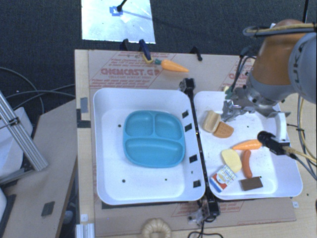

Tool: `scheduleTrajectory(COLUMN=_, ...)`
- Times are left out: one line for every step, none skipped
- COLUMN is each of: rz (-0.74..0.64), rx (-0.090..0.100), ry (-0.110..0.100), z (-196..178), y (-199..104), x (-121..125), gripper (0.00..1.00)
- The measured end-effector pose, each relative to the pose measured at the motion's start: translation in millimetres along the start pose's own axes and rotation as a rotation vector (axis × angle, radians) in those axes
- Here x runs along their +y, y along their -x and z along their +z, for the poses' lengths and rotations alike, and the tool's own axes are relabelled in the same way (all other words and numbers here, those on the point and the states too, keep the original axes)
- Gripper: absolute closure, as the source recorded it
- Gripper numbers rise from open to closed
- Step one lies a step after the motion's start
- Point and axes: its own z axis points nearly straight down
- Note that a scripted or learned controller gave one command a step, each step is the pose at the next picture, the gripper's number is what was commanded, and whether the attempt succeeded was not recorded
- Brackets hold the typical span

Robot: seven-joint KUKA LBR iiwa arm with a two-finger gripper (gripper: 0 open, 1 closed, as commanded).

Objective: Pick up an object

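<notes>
Two shallow white bins sat side by side on the bench. The left bin (106, 148) held a light blue divided plate (153, 138) with three compartments, lying flat near the bin's middle. The right bin (290, 180) held a scatter of toy food: a tan bread slice (211, 120) touching a browner toast piece (224, 130) near the bin's upper left, an orange carrot (246, 145) lying roughly crosswise at mid-bin, a pale yellow potato-like piece (231, 159) below it, a reddish sausage (246, 163) just beside that piece, a small printed carton (223, 177) toward the lower left, and a dark brown chocolate-like block (251, 183) near the front edge.

The gripper (231, 109) hung over the upper part of the right bin, just beside the bread slice and toast piece (whether its tips touched either could not be made out). Its state could not be told from this slanted view, and nothing was visibly between its tips.

A second carrot (173, 66) lay outside the bins, on the cardboard sheet (124, 71) behind the left bin.
</notes>
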Motion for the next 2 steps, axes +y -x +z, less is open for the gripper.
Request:
scheduleTrajectory(rz=0.004, rx=-0.001, ry=0.002, z=0, y=-18, x=21, gripper=1.00)
scheduleTrajectory(rz=0.010, rx=-0.002, ry=-0.001, z=13, y=-19, x=8, gripper=1.00)
